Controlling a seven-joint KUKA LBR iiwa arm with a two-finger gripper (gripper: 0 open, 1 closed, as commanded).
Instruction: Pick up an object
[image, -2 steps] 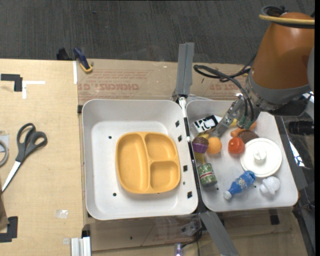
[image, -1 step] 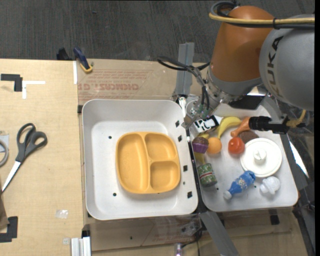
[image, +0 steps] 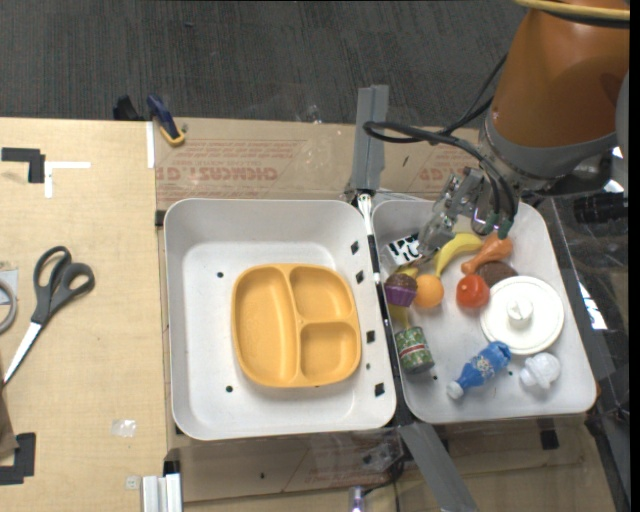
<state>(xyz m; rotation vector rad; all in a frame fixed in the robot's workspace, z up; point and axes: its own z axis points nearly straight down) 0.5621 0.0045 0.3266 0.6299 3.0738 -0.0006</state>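
The hand is seen low in the upper part of the right bin, just above the banana; whether it is apart or together cannot be told, and nothing is seen gripped. The banana, judged the likeliest target, lies in the upper middle of that bin, its long axis slanted from lower left to upper right, the curve bowed upward. Trouble is likely from crowding: an orange ball, a purple cup, a red tomato and a brown drumstick are packed close by, so a neighbour could be nudged or pinched instead. A grip taken along the slant would probably slip off the curved skin. The yellow tray sits alone in the left bin, well apart.
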